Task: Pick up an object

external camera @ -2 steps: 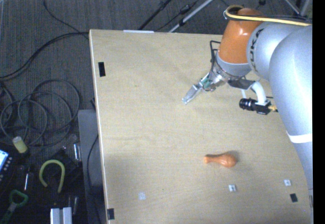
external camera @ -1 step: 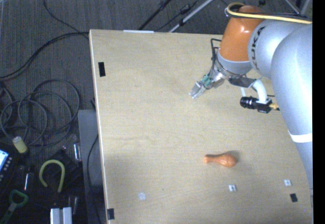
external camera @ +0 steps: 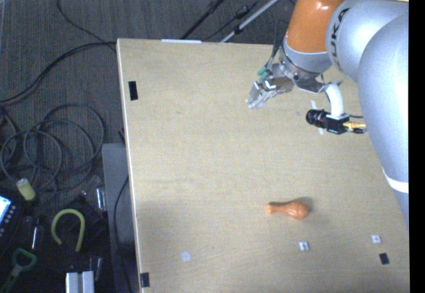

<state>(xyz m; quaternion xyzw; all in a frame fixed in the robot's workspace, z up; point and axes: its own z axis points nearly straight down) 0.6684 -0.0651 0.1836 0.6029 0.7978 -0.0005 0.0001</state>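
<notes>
A small orange object, pear-shaped with a narrow neck pointing left, lies on its side on the tan board, toward the front right. My gripper hangs over the far part of the board, well behind the orange object and slightly to its left. It sits below the orange wrist band and points down and to the left. Nothing shows in the gripper. A black and yellow fitting sticks out beside the wrist.
The grey arm covers the right side of the view. Small white tags and black marks dot the board. Off its left edge, cables, a green hook and tools lie on the dark floor.
</notes>
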